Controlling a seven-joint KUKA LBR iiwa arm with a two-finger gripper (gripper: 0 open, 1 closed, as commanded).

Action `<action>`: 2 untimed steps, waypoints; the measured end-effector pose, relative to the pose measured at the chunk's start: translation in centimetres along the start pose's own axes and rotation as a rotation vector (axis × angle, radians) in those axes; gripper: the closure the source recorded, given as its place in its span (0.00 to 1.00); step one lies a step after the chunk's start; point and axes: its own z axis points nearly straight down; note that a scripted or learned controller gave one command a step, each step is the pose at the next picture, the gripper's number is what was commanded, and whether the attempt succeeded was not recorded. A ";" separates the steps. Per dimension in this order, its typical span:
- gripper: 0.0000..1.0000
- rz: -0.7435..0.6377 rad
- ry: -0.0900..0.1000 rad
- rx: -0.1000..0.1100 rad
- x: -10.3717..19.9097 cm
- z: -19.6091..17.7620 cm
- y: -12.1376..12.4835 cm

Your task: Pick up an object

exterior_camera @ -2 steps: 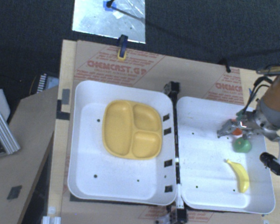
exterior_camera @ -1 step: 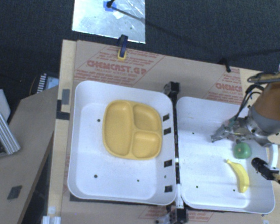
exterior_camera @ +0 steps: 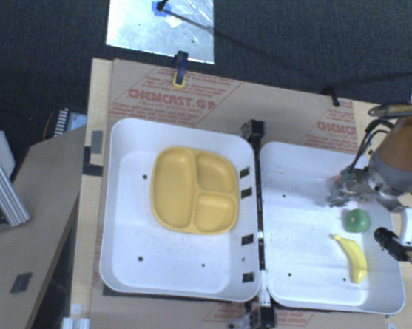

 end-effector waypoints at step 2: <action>1.00 0.001 0.000 -0.002 0.1 -10.1 1.7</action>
